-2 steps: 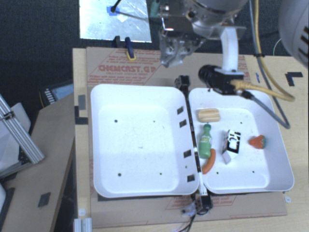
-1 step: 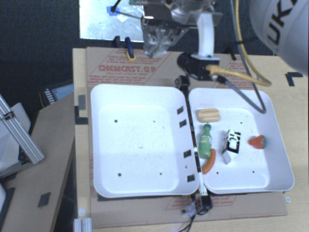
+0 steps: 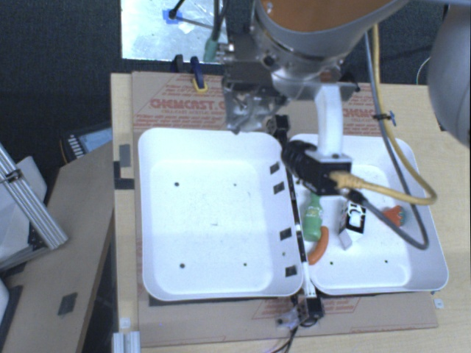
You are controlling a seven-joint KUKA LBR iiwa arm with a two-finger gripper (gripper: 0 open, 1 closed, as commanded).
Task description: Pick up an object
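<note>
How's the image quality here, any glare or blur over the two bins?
Camera view: the left bin is bright, nearly washed out; the arm, close to the lens, is out of focus; the green object in the right bin is soft, with no fine detail readable.

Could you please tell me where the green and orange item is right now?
In the camera view, the green and orange item lies in the right-hand bin, against its left wall, just left of the small black-and-white object.
</note>
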